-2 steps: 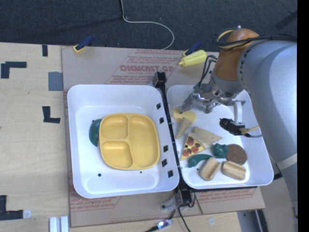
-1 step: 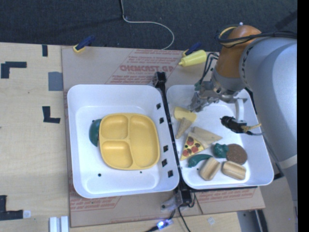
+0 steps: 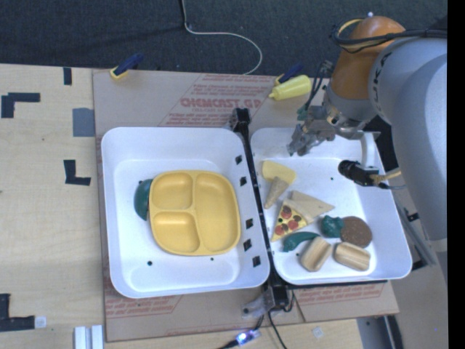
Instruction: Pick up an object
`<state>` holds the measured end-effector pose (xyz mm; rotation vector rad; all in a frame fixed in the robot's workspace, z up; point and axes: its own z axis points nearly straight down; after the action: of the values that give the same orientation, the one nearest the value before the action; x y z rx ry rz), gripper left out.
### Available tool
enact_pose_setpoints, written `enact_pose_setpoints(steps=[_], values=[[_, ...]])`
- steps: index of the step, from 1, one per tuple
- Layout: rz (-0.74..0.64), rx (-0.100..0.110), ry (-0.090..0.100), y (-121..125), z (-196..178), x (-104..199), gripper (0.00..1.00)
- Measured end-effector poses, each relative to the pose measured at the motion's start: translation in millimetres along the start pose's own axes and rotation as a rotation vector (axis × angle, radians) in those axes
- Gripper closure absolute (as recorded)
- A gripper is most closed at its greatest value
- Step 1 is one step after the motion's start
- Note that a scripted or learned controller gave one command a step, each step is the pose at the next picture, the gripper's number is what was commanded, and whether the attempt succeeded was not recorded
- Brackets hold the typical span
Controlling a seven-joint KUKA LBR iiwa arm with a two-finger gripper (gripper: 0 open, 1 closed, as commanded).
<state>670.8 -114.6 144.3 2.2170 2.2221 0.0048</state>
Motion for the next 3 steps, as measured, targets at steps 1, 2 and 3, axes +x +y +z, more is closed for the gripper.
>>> enact_pose_setpoints(steps=[1,2,3], values=[[0.001,0.000,0.000,-9,-53,1,1.00],[0.001,0.001,0.000,-8,-82,1,1.00],[-0.001,0.007,0.001,-49,-91,39,1.00]])
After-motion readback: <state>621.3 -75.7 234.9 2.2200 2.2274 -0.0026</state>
